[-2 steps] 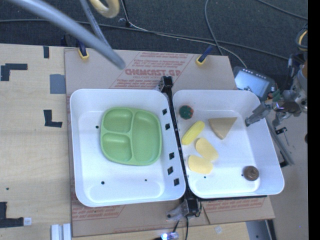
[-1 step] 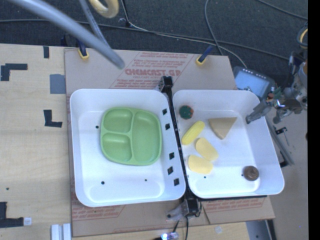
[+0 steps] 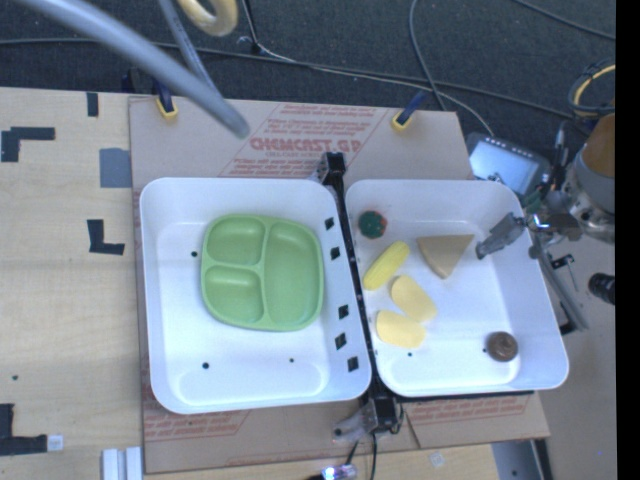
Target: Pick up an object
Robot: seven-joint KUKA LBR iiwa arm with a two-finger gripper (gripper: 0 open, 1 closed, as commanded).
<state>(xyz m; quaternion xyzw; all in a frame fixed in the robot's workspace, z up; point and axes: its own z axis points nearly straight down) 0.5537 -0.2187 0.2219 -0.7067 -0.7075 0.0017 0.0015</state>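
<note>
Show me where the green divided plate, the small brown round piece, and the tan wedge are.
green divided plate (image 3: 264,273), camera view, its centre ridge.
small brown round piece (image 3: 502,345), camera view, its top.
tan wedge (image 3: 444,254), camera view, its flat face.

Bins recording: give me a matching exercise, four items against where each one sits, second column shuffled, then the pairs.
Items:
1. green divided plate
2. brown round piece
3. dark green ball
4. gripper

Places:
A. right bin, near its front right corner
B. over the right bin's right edge
C. left bin, middle
D. right bin, back left, near the divider

Pairs: 1-C, 2-A, 3-D, 4-B
</note>
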